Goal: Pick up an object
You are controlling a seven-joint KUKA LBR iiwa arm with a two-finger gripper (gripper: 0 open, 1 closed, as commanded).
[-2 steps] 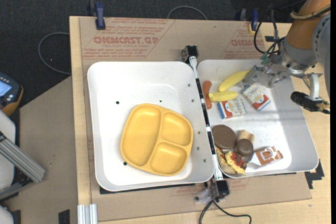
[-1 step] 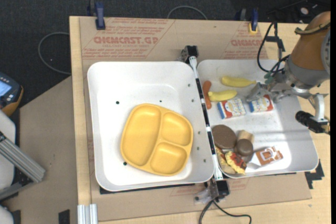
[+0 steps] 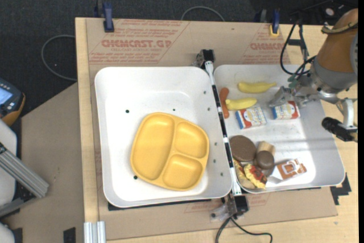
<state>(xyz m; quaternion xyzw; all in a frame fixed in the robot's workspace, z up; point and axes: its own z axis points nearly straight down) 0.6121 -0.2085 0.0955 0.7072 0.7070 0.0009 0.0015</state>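
The right bin (image 3: 318, 139) holds several toy foods. Two yellow bananas (image 3: 256, 87) (image 3: 241, 103) lie at its far left, with a red hot dog (image 3: 224, 102) along the left wall. Two small blue-and-red cartons (image 3: 251, 118) (image 3: 285, 111) sit mid-bin. My gripper (image 3: 287, 97) hangs at the far right of the bin, just above the right carton and right of the upper banana. Nothing shows held in it.
Near the bin's front lie a large brown disc (image 3: 243, 147), a smaller brown piece (image 3: 264, 159), an orange-and-white packet (image 3: 290, 168) and a yellow-red wrapper (image 3: 252, 174). A yellow divided plate (image 3: 169, 151) sits in the left bin (image 3: 114, 88). Black cables (image 3: 296, 48) hang near the arm.
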